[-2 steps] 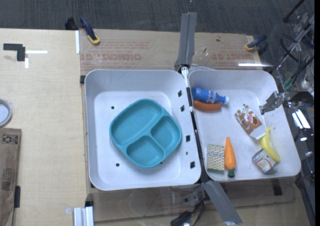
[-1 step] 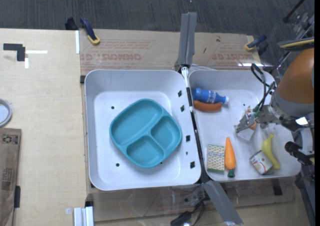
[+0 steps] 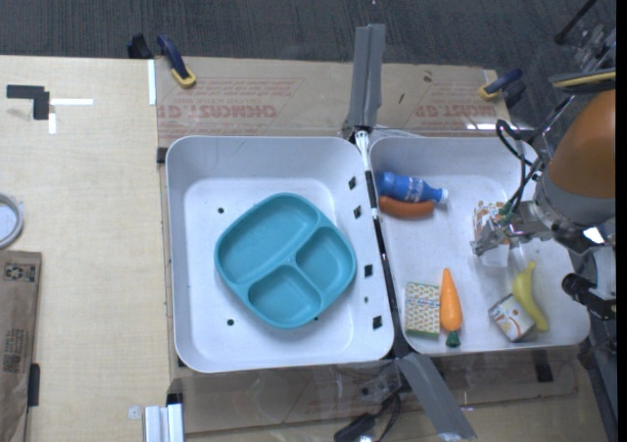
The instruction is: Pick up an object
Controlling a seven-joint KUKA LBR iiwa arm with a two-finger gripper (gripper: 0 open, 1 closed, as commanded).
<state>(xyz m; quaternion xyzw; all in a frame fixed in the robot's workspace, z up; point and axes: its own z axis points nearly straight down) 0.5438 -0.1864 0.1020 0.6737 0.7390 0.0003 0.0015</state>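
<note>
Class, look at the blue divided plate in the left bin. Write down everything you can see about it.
The blue divided plate is teal, looks like moulded plastic, and has a rounded outline with a raised rim. Ridges split it into three compartments: one large and two smaller. Nothing lies in any of them. It rests flat, turned at an angle, near the middle of the left bin, touching only the bin floor and clear of its walls.

Beside the smooth white plastic bins [image 3: 186, 234], matt pale wood bench [image 3: 78, 185] is showing; teal divided plate [image 3: 284, 260] is looking matt plastic.
</note>
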